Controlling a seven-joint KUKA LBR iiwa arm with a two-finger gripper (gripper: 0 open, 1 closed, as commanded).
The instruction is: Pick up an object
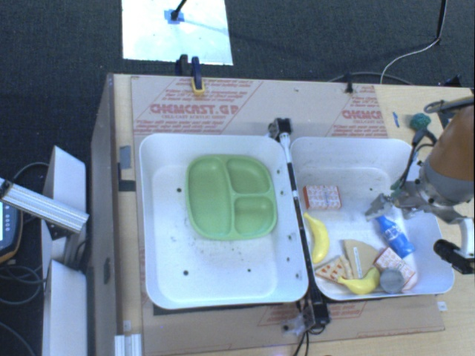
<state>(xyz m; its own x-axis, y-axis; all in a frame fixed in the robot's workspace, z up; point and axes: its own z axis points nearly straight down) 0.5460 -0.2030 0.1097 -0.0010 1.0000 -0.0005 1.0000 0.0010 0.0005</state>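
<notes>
In the right bin (349,158), the claw (387,205) hung at about three o'clock, just above the blue bottle (392,233). Whether it gaped or pinched I could not tell. Nothing looked lifted yet; the grasp and raise remained.

Lab: bench (223,99), bins (163,273), cables (412,50).

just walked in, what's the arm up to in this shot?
The arm reaches in from the right over the right bin, its gripper low beside the blue bottle. I can't see anything held between its fingers. That bin also holds two bananas, a small red-and-white box and other small items. The left bin holds a green divided plate.
</notes>
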